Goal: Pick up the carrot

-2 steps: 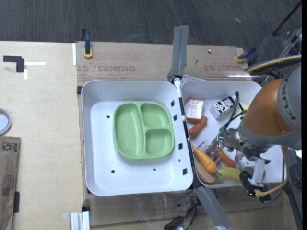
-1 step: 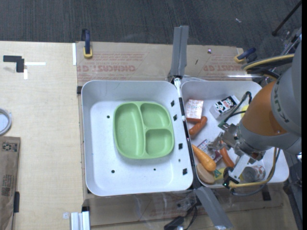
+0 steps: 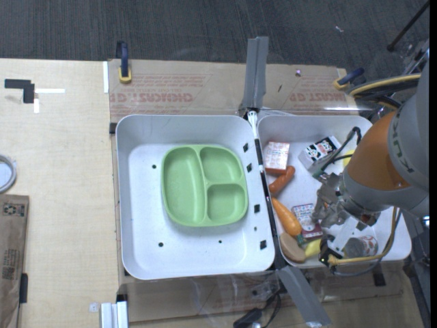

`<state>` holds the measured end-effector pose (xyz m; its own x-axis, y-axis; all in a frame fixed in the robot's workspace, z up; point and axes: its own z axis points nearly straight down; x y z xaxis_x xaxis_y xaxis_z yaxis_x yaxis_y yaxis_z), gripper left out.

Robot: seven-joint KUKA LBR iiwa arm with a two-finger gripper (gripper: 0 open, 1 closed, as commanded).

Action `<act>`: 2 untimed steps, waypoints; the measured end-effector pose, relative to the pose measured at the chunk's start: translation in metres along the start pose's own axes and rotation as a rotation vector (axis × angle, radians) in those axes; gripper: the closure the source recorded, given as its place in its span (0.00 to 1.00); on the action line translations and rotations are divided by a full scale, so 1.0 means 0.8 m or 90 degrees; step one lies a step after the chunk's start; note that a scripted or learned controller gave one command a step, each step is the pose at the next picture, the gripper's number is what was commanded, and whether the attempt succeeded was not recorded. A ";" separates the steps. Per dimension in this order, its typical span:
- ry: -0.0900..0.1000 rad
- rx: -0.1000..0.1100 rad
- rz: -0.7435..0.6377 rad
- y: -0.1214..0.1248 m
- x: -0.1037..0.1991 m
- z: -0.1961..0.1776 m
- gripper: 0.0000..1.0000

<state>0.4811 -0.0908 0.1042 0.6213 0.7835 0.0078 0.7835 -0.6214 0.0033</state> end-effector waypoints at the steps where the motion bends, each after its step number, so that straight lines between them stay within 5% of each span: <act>1: -0.001 0.002 0.000 0.000 -0.001 -0.010 1.00; 2: -0.008 0.002 0.358 -0.024 0.049 -0.107 1.00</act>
